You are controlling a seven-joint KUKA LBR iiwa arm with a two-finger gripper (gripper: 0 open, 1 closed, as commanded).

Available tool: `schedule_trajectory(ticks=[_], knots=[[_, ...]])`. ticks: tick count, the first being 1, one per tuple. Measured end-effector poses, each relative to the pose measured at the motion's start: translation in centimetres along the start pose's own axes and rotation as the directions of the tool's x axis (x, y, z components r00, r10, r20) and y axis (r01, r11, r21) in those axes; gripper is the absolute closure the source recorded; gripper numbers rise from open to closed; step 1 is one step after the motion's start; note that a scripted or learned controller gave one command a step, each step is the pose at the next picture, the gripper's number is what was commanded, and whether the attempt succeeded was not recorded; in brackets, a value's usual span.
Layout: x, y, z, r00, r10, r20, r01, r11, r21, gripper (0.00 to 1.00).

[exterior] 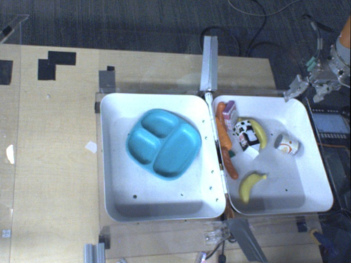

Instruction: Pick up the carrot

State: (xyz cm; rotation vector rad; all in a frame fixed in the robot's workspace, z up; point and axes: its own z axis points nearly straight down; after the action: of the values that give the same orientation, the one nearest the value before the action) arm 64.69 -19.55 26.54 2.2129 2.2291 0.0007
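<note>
The carrot point(222, 127) is a long orange piece lying lengthwise against the left wall of the right bin point(315, 163). My gripper point(307, 90) hangs above the bin's far right corner, well to the right of the carrot and apart from it. Its fingers are spread open with nothing between them.
Beside the carrot lie a purple box point(230, 113), a black-and-white cow toy point(245, 134), a banana point(261, 134), a second banana point(249, 184), a reddish sausage-like piece point(231, 166) and a small tipped cup point(287, 145). The left bin point(112, 190) holds a blue divided plate point(163, 142).
</note>
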Motion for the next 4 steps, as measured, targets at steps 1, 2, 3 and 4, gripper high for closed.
schedule_trajectory(ticks=[1, 2, 3, 4], knots=[[3.3, 2.3, 15.5, 0.995, -0.101, -0.001, 0.101, 0.995, 0.001, 0.00], [1.6, 0.2, 18.0, 0.988, 0.156, -0.001, -0.156, 0.988, -0.005, 0.00], [2.2, 0.6, 17.7, 0.985, 0.170, -0.001, -0.170, 0.985, 0.000, 0.00], [8.8, 2.4, 14.3, 0.892, 0.453, -0.001, -0.453, 0.892, -0.001, 0.00]])
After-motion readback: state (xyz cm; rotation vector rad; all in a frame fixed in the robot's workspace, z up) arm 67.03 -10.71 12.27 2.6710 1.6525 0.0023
